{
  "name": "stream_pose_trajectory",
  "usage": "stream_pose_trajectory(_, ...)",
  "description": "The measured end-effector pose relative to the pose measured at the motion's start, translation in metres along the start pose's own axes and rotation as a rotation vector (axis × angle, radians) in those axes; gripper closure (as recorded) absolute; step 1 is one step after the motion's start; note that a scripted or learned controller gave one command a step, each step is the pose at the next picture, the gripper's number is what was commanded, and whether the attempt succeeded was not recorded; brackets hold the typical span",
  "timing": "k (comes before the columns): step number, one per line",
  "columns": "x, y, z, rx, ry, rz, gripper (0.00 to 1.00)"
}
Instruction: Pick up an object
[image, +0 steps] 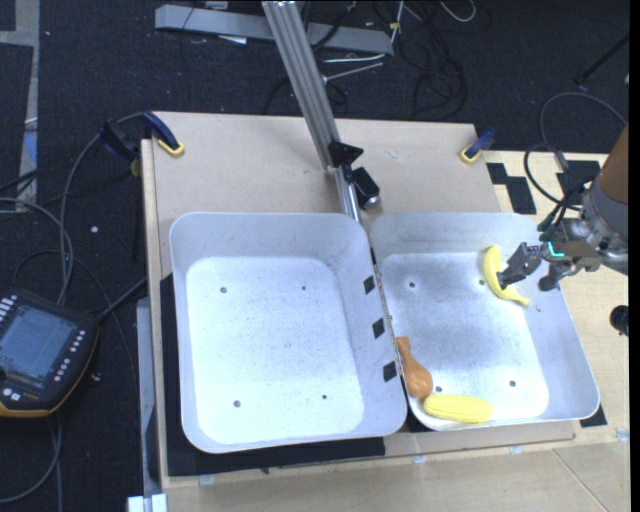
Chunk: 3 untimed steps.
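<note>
corn (459, 408): yellow cob, lying flat at near edge of right bin (560, 330), near its front left corner
spoon (413, 373): wooden, just behind corn, along right bin's left wall, bowl end toward corn
left bin (190, 300): touches right bin's left side, speckled white floor
banana (495, 275): yellow, curved, far right part of right bin, well apart from corn
gripper (533, 266): just right of banana, over right bin's right wall, fingers spread apart, nothing between them; near finger close to banana, contact unclear
arm (610, 200): grey, beyond right bin's right rim
pole (310, 85): metal, slanting up behind right bin's far left corner
</note>
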<state>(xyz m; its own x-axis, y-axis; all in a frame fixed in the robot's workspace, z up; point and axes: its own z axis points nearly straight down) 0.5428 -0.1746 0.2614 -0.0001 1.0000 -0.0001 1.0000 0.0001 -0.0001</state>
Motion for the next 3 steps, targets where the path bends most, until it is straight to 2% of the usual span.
stream_pose_trajectory(1, 0.000, 0.000, 0.000, 0.000, 0.000, 0.000, 0.00)
stream_pose_trajectory(2, 0.002, -0.005, 0.043, 0.003, 0.001, 0.000, 0.00)
stream_pose_trajectory(3, 0.009, -0.003, 0.103, 0.005, 0.001, 0.000, 0.00)
